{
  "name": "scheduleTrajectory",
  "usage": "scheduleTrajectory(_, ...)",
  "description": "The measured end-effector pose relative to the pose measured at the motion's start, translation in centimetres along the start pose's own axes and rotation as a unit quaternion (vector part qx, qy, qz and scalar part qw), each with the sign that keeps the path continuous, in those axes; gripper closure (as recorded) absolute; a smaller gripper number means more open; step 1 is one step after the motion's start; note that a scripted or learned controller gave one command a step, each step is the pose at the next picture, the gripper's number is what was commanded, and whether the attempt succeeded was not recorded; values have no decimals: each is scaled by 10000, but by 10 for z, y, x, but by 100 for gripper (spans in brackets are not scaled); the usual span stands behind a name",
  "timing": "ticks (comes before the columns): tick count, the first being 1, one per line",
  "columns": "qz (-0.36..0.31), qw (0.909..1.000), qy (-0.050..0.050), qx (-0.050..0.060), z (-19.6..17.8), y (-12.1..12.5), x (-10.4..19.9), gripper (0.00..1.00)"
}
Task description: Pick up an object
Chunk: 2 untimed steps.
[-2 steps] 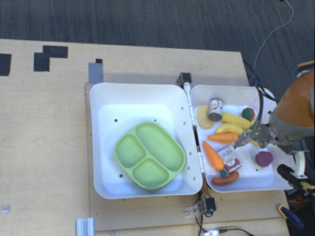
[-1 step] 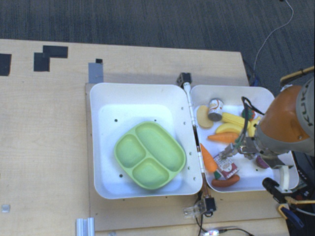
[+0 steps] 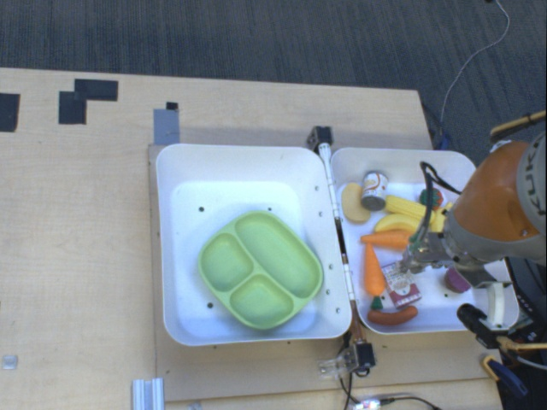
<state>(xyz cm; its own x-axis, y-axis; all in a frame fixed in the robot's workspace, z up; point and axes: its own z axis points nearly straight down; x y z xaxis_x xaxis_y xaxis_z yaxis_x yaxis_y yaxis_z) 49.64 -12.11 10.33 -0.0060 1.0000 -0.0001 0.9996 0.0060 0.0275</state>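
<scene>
From the overhead camera view, the grey arm with its orange band (image 3: 500,196) reaches in from the right over the right bin (image 3: 402,156), and the end effector (image 3: 417,259) hangs low among the toys there; whether it is spread or pressed together cannot be told, since the wrist covers it. Directly under and just left of the end effector lies a small red and white packet (image 3: 400,286), apparently touching it. Left of the end effector are 2 orange carrots, 1 lying across (image 3: 386,239) and 1 pointing down (image 3: 373,272). Below and to its left a red sausage (image 3: 391,317) rests by the bin's near wall. Above it sit 2 yellow bananas (image 3: 403,214), and further up-left a small tin can (image 3: 373,191) beside a pale round piece (image 3: 353,201). To its right a purple item (image 3: 457,281) peeks out beneath the arm. Well to the left, the left bin (image 3: 184,186) holds a green 3-compartment plate (image 3: 260,269). Both bins stand on the wooden worktop (image 3: 77,254).
</scene>
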Motion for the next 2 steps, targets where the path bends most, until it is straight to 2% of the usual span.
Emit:
scheduleTrajectory(1,2,10000,-4,-1,0,0,0,0)
scheduleTrajectory(2,58,9999,-90,2,12,-4,30,0)
